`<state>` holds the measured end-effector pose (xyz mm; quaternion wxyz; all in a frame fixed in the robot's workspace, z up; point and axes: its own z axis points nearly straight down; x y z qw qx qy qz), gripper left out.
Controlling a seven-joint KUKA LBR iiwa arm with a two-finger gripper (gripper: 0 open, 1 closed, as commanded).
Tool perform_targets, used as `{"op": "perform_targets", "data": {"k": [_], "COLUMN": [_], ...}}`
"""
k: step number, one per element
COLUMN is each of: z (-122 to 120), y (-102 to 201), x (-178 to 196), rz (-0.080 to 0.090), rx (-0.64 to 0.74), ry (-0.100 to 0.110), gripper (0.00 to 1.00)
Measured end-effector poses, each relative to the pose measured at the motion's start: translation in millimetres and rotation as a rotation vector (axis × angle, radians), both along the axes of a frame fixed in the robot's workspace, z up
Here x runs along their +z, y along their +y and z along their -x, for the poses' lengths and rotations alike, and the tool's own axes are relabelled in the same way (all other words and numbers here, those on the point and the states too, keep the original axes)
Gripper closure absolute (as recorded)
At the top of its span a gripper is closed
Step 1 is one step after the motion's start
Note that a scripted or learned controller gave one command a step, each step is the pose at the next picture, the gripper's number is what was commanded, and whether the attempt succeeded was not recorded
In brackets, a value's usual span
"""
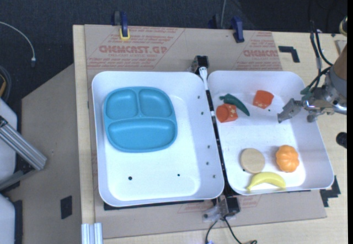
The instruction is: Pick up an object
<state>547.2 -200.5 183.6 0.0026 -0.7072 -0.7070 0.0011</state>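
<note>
Fingers (287, 112): spread apart, grasping nothing, over right bin (314, 144) at 3 o'clock edge. Orange block (263, 98) lies at their 10 o'clock, near but apart. Orange fruit (287, 158) at 6 o'clock; banana (267, 181) and tan disc (253, 160) toward 7; red pepper (227, 112) at 9

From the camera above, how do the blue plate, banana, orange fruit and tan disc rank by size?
1. blue plate, by far
2. banana
3. orange fruit and tan disc, which look about alike
</note>
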Motion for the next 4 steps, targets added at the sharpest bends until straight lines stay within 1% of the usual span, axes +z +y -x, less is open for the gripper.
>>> {"op": "perform_targets", "data": {"k": [1,2,3,4], "z": [8.3,6.0,5.5,-1.8], "y": [-7.0,-7.5,2.3,9.6], "x": [-55.3,-40.8,10.7,59.9], "rz": [0.0,0.004,0.005,0.005], "rx": [-0.001,0.0,0.002,0.002], "ry": [0.002,-0.007,-0.012,-0.013], "gripper": [0.0,1.0,1.0,1.0]}}
